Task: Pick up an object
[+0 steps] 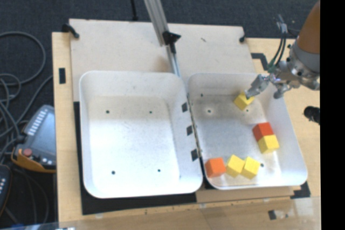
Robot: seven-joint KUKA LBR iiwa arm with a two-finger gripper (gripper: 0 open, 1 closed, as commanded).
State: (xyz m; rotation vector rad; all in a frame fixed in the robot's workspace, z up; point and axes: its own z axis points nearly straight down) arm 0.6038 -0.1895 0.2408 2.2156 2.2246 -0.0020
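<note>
1. Camera view, the arm: the grey arm with its orange band (308,35) comes in from the right edge and ends in the hand (253,91), which reaches leftward over the far part of the right bin (291,132).
2. Camera view, the hand: one slim finger (257,85) slants down to the left and its tip touches a small yellow cube (243,101). Whether the fingers are apart or together cannot be told, and the cube cannot be seen to sit between them; it appears slightly tilted, right at the fingertip.
3. Camera view, right bin, right side: a red block (262,130) lies near the right wall, and a yellow block (268,143) touches it on the near side.
4. Camera view, right bin, near wall: an orange block (215,167) sits at the near left corner. Just beside it to the right are two yellow blocks, the first (235,165) touching the second (250,167). This row is well apart from the cube at the fingertip.
5. Camera view, left bin (86,116): a shallow white tray set side by side with the right one, their inner walls touching along the middle.
6. Camera view, surroundings: both bins rest on the pale worktop (129,46). A slanted metal post (151,0) rises from behind the bins' meeting line. On the dark floor to the left lie cables (21,72) and a handheld control pendant (35,137).
</note>
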